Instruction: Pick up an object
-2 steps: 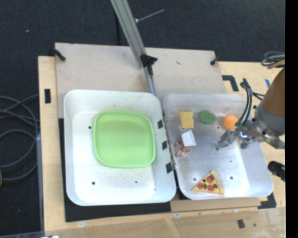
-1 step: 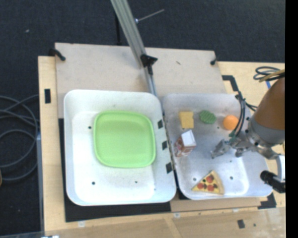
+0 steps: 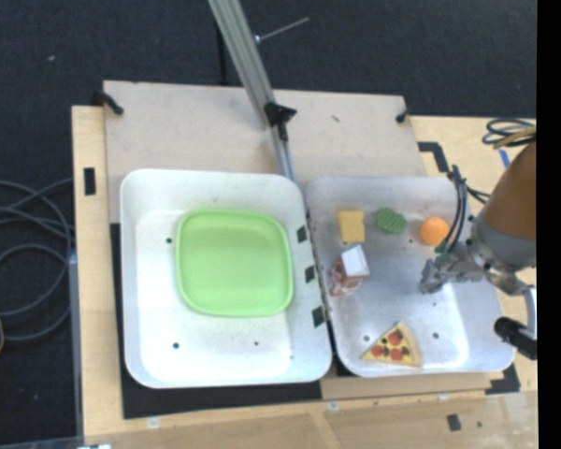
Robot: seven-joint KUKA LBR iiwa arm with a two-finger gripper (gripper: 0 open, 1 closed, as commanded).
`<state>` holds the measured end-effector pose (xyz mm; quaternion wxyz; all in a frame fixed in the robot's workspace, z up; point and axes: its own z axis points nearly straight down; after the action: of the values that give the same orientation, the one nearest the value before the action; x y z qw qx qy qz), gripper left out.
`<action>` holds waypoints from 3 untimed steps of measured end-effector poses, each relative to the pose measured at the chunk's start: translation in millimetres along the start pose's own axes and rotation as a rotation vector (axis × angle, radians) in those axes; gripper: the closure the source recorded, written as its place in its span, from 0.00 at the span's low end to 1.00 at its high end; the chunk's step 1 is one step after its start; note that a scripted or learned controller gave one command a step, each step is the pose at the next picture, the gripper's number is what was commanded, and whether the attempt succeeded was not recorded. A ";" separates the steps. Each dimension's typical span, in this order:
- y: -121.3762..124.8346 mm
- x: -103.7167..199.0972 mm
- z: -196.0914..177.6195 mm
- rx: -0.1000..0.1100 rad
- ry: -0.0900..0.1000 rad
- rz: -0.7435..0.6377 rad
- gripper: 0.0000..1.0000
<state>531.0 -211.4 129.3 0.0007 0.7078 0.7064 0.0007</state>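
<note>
Left bin (image 3: 145,251) holds green plate (image 3: 235,262). Right bin (image 3: 393,193): pizza slice (image 3: 391,346), box (image 3: 352,263), yellow block (image 3: 351,224), orange ball (image 3: 435,231) near gripper (image 3: 441,277). Go straight down onto ball, centre it, watch wall.

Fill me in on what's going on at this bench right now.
A grey robot arm reaches in from the right, its gripper low over the right bin, just below an orange ball. Nothing shows between its fingers, so no pick yet. The same bin holds a yellow block, a green piece, a small white and brown item and a toy pizza slice. The left bin holds a green plate.
</note>
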 end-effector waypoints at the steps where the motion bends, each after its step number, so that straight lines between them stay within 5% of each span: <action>1: 7.4 -4.0 -45.2 -0.003 -0.001 -0.002 1.00; 3: 19.9 -11.6 -138.8 -0.003 -0.001 -0.001 1.00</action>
<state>550.6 -223.0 268.2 0.0021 0.7072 0.7070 0.0011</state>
